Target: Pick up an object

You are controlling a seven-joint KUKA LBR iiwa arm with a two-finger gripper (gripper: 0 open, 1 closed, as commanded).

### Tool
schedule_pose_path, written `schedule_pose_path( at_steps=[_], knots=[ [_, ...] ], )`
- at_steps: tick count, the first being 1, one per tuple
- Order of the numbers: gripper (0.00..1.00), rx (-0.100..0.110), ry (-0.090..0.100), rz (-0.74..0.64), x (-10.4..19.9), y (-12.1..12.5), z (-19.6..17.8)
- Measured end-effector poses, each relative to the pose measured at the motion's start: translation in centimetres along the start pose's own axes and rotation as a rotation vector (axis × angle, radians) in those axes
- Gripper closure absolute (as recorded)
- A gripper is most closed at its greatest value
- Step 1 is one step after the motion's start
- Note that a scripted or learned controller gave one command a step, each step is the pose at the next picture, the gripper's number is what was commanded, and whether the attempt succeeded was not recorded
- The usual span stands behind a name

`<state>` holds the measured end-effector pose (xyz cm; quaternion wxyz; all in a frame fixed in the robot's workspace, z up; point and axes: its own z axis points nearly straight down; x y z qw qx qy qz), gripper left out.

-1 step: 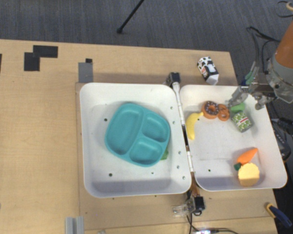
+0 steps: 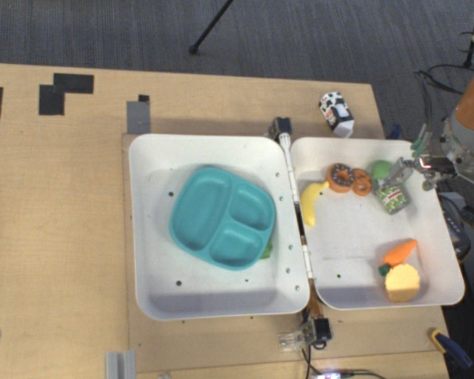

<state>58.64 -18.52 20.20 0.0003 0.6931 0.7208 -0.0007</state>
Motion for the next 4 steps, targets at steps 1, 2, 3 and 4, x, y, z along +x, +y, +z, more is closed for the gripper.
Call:
schedule_pose_path(
  at_steps=[1,2,3,4],
  knots=[
    [0.00,-0.005,0.000,0.054,0.1,-1.2,9.5],
    [0.00,-0.004,0.000,-0.261,-1.3,4.7,11.7],
    [0.00,-0.003,0.000,-0.264,1.8,8.4,11.7],
    [1.00,-0.012,-0.003,-0.268,1.8,8.7,10.3]
  ],
)
